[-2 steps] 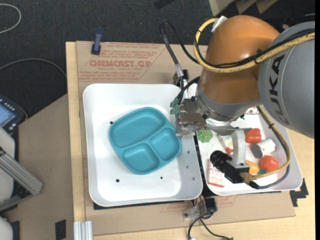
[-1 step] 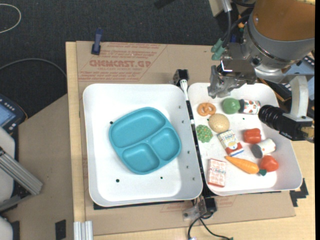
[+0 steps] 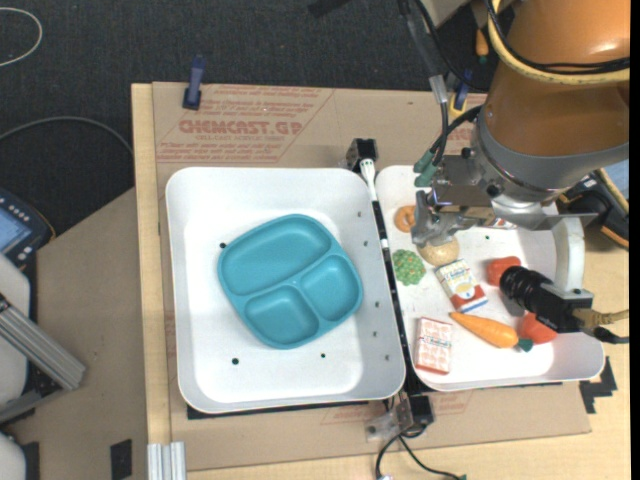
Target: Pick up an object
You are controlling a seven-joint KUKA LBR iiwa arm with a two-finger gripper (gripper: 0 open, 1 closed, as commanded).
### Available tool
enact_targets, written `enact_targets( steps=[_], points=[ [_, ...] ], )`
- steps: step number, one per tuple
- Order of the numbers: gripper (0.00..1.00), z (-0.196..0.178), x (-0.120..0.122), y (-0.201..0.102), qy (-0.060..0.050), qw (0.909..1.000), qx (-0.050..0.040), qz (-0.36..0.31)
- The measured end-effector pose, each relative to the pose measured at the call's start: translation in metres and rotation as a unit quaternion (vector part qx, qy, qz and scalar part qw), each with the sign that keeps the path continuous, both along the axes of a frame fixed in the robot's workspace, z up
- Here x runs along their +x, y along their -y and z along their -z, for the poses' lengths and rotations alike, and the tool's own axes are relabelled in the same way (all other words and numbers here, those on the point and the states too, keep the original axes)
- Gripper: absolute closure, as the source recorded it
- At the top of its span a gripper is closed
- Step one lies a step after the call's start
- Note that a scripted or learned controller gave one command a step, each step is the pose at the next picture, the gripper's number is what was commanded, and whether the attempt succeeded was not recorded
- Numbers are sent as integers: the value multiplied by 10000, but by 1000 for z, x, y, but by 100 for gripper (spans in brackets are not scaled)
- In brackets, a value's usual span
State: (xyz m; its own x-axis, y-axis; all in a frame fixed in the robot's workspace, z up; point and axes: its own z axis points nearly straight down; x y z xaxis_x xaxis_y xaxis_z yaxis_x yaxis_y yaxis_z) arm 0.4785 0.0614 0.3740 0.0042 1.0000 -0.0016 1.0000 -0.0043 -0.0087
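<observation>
My gripper (image 3: 436,230) hung low in the right bin (image 3: 575,368), over a tan lump (image 3: 438,252) just right of the green piece (image 3: 407,265). I could not tell how wide it stood, nor whether it gripped anything. Judged step: descent to grasp. The carrot (image 3: 483,329) and carton (image 3: 461,286) lay further right of the green piece. Next move needs a clean close on the lump alone, then a straight lift.

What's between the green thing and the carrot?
In the camera view, a small carton lies between the green thing and the carrot, tilted, in the right bin.
</observation>
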Motion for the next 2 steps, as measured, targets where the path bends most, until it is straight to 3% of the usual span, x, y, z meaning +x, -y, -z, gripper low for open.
enact_targets(
  steps=[1,2],
  points=[
    [100,42,0,-13,13,10000,7,-21],
    [100,-50,2,-31,105,9999,23,-38]
  ],
)
